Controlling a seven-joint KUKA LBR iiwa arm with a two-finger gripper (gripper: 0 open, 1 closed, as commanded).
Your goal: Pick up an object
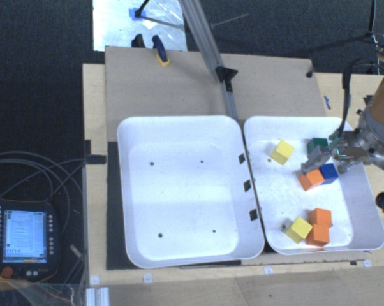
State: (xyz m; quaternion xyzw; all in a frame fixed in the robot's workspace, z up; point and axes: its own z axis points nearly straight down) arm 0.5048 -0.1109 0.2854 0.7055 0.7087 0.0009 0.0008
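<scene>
Several coloured cubes lie in the right bin (364, 196). A yellow cube (282, 152) and a green cube (317, 145) sit near the bin's far side. An orange cube (310, 180) and a blue cube (329, 173) touch each other in the middle. Near the front edge are another yellow cube (300, 229) and two orange cubes (319, 227) stacked close together. My gripper (324, 165) hangs low over the orange and blue pair, just in front of the green cube. It is open, with a finger on either side of the blue cube, and holds nothing.
The left bin (179, 190) adjoins the right one along a divider with black clips (247, 185). A grey pole (208, 40) slants across the bench behind the bins. A teach pendant (21, 238) with cables lies on the floor at the left.
</scene>
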